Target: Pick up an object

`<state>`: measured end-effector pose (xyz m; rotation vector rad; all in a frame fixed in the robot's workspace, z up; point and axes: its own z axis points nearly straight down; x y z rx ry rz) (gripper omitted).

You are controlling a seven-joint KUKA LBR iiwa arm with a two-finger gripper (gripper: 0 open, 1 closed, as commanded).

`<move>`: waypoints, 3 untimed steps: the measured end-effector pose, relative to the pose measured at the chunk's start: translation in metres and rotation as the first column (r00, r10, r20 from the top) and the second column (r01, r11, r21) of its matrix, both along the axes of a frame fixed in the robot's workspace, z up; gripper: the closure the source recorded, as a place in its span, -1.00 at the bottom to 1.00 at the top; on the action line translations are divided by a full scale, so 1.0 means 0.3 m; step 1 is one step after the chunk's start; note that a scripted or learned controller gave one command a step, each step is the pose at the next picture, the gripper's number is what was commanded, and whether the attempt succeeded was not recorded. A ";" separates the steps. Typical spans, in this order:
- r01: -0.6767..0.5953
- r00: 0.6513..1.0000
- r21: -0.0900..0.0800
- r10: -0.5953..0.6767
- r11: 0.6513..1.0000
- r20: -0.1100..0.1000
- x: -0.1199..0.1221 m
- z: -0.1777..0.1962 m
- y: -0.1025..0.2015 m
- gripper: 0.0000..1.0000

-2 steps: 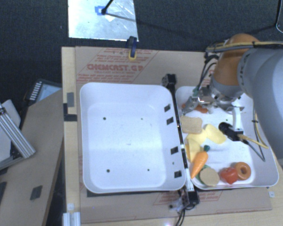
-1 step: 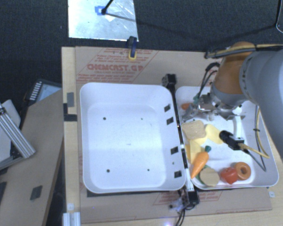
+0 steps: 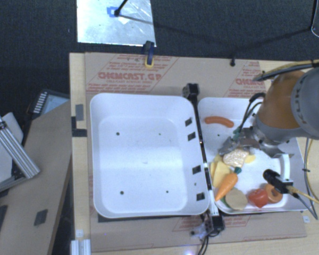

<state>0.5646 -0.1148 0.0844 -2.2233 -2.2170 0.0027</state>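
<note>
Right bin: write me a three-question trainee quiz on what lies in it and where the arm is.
1. True or false: the hot dog lies near the far wall of the right bin, apart from the other food.
2. Multiple choice: which item lies right beside the carrot, at the bin's near edge? A) a blue cup B) the round beige slice C) a spoon
3. Fill in: the gripper hangs over the pale, speckled ______ in the middle of the bin.

Key: 1 true; 2 B; 3 bread-like piece. The left bin is not quizzed.
</note>
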 end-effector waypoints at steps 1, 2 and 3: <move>0.002 1.000 -0.001 -0.002 1.000 0.004 -0.130 0.004 -0.191 -1.00; -0.004 1.000 -0.001 0.004 1.000 0.010 -0.118 0.042 -0.179 1.00; -0.010 1.000 -0.002 0.010 1.000 0.012 0.082 0.203 -0.130 1.00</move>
